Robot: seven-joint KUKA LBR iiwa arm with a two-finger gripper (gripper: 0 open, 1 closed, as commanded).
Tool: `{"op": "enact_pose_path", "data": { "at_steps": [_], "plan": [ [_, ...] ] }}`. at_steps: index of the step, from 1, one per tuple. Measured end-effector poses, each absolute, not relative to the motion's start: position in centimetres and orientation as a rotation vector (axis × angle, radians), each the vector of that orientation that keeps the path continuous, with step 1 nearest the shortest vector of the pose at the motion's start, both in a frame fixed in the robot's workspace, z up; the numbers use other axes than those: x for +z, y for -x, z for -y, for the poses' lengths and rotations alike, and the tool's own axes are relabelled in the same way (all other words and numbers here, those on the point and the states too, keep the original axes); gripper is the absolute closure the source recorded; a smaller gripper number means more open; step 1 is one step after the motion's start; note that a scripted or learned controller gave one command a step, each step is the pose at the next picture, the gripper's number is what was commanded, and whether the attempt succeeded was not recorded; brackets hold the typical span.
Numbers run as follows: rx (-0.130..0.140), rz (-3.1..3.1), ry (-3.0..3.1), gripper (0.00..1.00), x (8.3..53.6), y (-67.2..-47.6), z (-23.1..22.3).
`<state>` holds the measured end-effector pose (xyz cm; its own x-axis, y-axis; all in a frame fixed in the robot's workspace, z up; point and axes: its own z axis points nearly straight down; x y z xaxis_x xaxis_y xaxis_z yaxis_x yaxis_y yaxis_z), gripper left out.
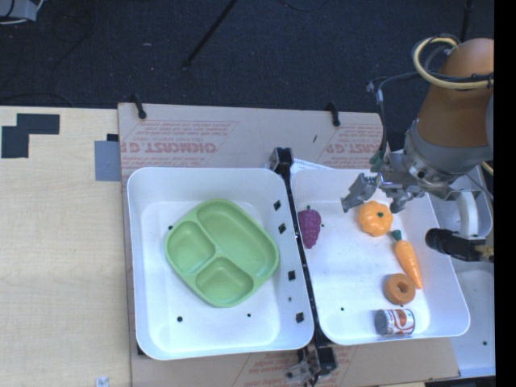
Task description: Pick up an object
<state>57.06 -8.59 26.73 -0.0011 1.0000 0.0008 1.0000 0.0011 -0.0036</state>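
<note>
Reaching in from the right of the camera view, the grey arm (451,127) with its orange band hangs over the upper part of the right bin (339,313). Its hand (377,197) sits low above the bin floor, with the two fingers spread apart: one finger (355,192) juts out to the left, the other points down toward the orange pumpkin-like toy (376,218). That toy lies just beneath and between the fingers, close to them or touching, but nothing is pinched; whether a finger actually touches it cannot be told.

Below the pumpkin toy, a toy carrot (407,263) lies slantwise with its green top near the pumpkin. Just under the carrot's tip rests a small brown doughnut (399,289), and below that a little can (394,322) lies on its side near the bin's front edge. A purple bunch of grapes (309,226) sits at the left side of the same bin, close to the divider between the two bins and well apart from the hand.

The left bin (153,313) holds a green divided plate (221,251) with three compartments, lying flat and turned at an angle. Both bins rest on a cardboard sheet (210,139) on the pale wooden surface (56,240).
</note>
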Motion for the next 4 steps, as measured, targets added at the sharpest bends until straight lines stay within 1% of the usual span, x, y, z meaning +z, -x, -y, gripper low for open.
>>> {"op": "enact_pose_path", "data": {
  "at_steps": [1, 2, 3, 4],
  "plan": [
    [0.006, 2.218, 2.217, 0.00, 22.2, -57.4, 8.9],
    [0.007, 2.217, 2.217, 0.00, 17.8, -57.4, 8.4],
    [0.008, 2.216, 2.218, 0.00, 12.5, -57.9, 9.1],
    [0.006, 2.211, 2.224, 1.00, 13.8, -58.0, 9.2]
  ]
}}
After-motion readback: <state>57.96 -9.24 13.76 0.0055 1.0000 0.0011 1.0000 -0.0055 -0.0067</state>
